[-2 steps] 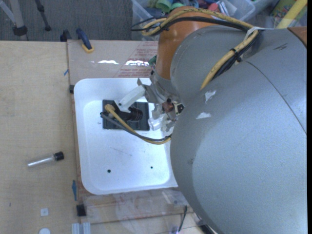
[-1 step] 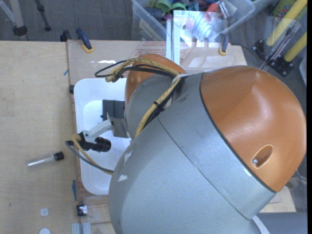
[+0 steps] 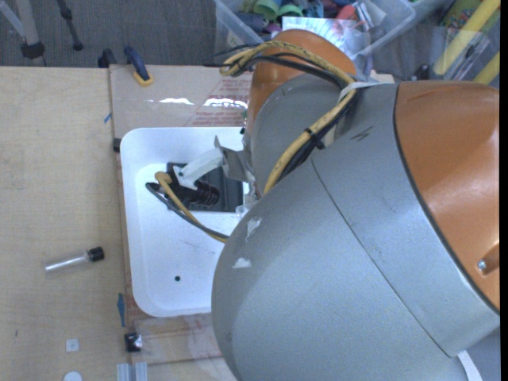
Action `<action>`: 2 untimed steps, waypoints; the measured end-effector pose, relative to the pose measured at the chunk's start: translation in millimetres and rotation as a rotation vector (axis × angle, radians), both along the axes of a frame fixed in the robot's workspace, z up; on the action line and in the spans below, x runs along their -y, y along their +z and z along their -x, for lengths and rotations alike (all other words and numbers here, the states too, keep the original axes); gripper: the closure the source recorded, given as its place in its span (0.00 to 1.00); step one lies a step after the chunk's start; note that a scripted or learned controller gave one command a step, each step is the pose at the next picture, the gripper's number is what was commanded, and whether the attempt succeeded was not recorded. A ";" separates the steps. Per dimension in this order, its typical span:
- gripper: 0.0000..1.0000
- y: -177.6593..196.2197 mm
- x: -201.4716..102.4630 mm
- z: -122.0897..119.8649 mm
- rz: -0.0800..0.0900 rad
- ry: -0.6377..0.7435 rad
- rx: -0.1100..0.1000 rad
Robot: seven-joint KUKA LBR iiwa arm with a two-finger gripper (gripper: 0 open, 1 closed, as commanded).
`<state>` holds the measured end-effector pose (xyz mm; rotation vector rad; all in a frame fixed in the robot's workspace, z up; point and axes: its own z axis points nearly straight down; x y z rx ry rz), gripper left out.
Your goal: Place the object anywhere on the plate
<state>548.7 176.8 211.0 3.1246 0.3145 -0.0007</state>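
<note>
The arm [image 3: 357, 236] leans in from the right, its grey casing and orange band so close under the camera that it covers the right-hand side of the bench and a good part of the left white bin [image 3: 136, 213]. Judged from its posture, the wrist is lowered over this bin's upper middle, consistent with a reach down to the bin floor. Whether the gripper stands wide, narrow or clamped on anything cannot be told. Where the object and the plate lie cannot be told either; the arm's bulk stands between the camera and any likely position. The exposed bin floor carries one small dark speck [image 3: 177, 277]. Outside the bin, well apart on the wooden bench, lies a clear tube with a black cap [image 3: 73, 260]. A blue clamp [image 3: 140, 70] sits at the board's far corner, and a clear tub of coloured toys [image 3: 317, 6] stands behind.
</note>
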 end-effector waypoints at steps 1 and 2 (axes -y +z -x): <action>1.00 -3.2 -46.4 -37.8 -0.001 -0.003 0.002; 1.00 86.4 -42.1 -65.4 -0.001 0.303 -0.004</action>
